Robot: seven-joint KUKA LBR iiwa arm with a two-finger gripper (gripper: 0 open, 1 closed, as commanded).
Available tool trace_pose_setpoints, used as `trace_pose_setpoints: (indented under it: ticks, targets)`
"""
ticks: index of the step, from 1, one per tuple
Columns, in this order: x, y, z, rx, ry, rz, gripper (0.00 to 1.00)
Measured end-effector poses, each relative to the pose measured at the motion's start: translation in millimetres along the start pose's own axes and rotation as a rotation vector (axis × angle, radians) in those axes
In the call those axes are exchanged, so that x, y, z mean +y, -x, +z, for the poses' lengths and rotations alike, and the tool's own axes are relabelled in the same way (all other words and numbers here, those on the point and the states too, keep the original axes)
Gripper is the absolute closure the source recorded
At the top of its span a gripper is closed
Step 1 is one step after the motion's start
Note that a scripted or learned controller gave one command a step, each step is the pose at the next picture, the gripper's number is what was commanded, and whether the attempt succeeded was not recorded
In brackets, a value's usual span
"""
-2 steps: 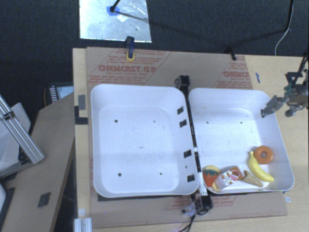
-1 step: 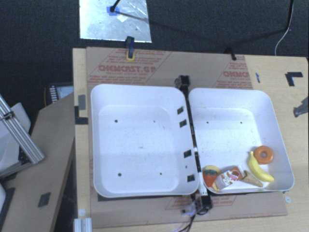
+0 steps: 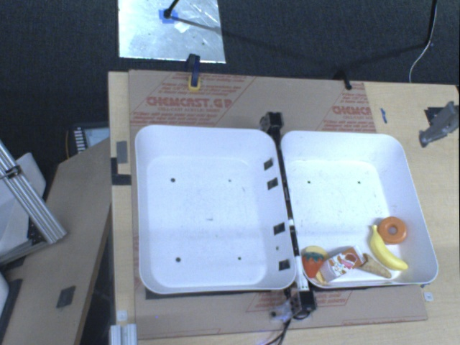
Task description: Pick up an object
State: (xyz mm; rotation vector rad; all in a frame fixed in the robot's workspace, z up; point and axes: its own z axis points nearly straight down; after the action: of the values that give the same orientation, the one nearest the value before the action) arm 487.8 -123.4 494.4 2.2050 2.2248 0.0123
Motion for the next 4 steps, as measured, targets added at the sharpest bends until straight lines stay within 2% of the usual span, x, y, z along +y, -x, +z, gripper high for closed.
trace_pose_setpoints:
  ticks: [1,2,3,4]
  targets:
    - [-0.1,-30.0,-43.4,0.0,-0.004,0.002,0.0]
    - [0.7,-115.9,-40.8,0.003,-0.009,-0.005,0.0]
    - [0.6,-180.0,-41.0,0.003,-0.009,-0.002,0.0]
    - [0.8,-261.4,-40.8,0.003,-0.01,-0.004,0.0]
